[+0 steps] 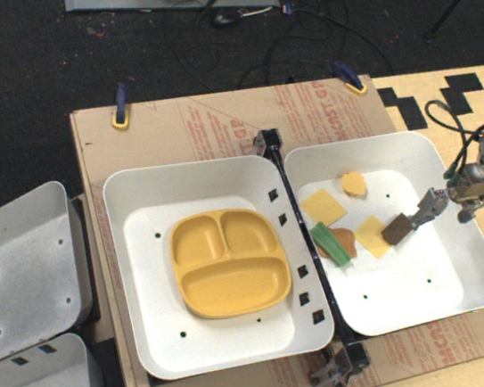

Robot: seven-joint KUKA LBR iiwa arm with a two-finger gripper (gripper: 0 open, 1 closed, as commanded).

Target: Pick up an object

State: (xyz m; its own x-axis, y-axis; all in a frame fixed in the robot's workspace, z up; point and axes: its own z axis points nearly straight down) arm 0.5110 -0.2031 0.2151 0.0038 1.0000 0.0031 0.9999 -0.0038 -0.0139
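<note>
The right bin [473, 289] holds several small items. A dark brown block [397, 230] lies beside a yellow square [374, 237]. Another yellow square [323, 206], a small orange-yellow piece [353, 184], a green block [330, 243] and a tan-orange round piece [343, 239] lie left of them. My gripper [421, 212] reaches in from the right and slants down to the left, its tip right at the brown block's right end. Whether it touches the block is unclear from this angle.
The left bin [146, 338] holds a yellow divided tray [231, 263]. A black divider [303, 242] runs between the bins. The arm's wrist [483, 179] hangs over the right bin's right rim. Grey metal panels [19, 266] stand at far left.
</note>
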